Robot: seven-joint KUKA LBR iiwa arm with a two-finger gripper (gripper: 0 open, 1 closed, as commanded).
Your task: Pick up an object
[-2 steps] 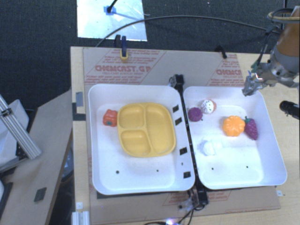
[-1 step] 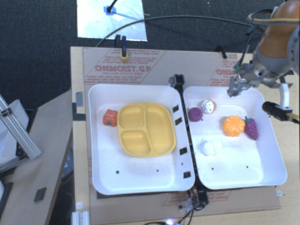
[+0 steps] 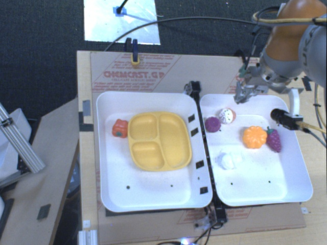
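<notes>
Five toys: in the right bin (image 3: 301, 190), a purple ball (image 3: 212, 124), spotted ball (image 3: 227, 116), orange pumpkin (image 3: 254, 137), purple grapes (image 3: 274, 140), white lump (image 3: 225, 161).
Gripper (image 3: 245, 94): at the bin's 12 o'clock edge, holding nothing. Open or closed? I cannot tell.
Best pick: the pumpkin, mid-bin toward 3 o'clock. Come straight down over its middle.
Its shape: round, no long side; stem points toward 1 o'clock.
Watch out: grapes touch it.

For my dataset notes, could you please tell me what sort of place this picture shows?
Probably a robotics lab's grasping bench: two shallow white plastic bins side by side, toy food such as a small orange pumpkin, and a grey arm's gripper above them.
</notes>
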